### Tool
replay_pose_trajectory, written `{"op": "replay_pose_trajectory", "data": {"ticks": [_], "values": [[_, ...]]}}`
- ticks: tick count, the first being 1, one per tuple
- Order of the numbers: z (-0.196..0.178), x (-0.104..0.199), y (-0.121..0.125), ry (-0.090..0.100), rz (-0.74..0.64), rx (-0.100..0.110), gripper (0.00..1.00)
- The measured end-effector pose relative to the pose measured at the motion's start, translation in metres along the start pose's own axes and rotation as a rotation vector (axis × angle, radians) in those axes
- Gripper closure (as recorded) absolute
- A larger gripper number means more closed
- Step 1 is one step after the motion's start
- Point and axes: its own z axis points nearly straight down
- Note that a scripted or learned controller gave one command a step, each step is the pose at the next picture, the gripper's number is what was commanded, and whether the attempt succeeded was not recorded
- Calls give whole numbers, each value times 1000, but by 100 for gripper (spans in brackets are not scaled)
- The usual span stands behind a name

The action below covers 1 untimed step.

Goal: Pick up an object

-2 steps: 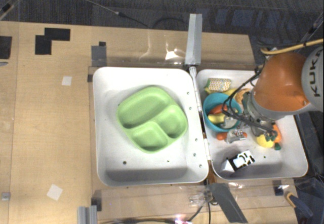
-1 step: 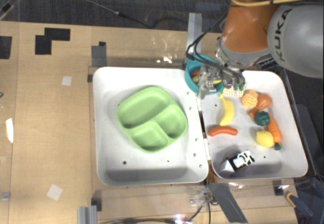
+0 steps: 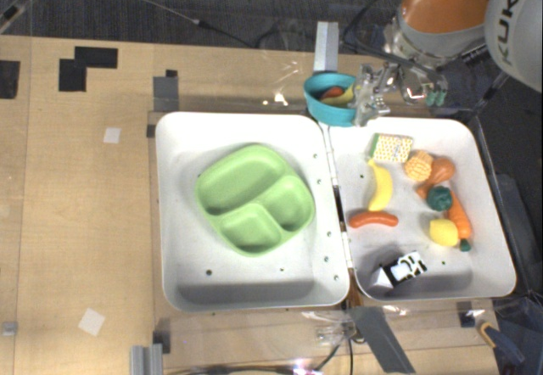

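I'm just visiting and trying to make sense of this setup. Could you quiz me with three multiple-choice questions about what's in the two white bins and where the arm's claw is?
1. Where does the green divided plate lie?
A. in the left bin
B. in the right bin
C. on the bare bench

2. What colour is the small bowl behind the bins?
A. red
B. blue
C. white

3. Where is the gripper?
A. down among the toy food
C. over the green plate
B. up at the far edge of the right bin, beside the bowl

Answers: 1 A, since the plate fills the left bin. 2 B, as its rim is blue. 3 B: it hangs by the bowl, away from the banana.
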Motion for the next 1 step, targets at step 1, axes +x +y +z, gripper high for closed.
{"op": "replay_pose_trajectory", "data": {"ticks": [1], "values": [[20, -6, 33, 7, -234, -4, 100]]}}
